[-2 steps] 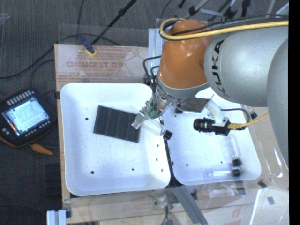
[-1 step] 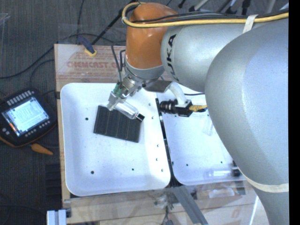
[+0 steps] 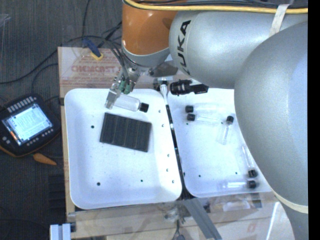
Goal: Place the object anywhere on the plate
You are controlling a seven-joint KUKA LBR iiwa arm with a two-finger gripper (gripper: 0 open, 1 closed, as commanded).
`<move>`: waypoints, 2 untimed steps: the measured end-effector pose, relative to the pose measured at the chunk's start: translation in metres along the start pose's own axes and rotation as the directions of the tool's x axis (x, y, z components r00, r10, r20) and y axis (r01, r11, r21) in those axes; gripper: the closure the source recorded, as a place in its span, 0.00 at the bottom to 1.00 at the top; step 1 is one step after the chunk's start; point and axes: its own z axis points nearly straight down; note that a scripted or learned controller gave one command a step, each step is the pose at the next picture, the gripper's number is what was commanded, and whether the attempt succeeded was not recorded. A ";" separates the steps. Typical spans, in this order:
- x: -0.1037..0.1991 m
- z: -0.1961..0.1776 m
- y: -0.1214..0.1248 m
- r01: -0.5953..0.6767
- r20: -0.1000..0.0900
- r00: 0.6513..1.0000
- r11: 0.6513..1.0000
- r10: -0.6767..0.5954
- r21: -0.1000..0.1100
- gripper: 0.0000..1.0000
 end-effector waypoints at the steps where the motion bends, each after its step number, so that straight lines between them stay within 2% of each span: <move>1: 0.046 -0.078 0.019 0.358 0.001 0.934 0.934 -0.358 -0.002 1.00; 2: 0.097 -0.131 -0.010 0.552 0.002 0.834 0.834 -0.552 -0.001 1.00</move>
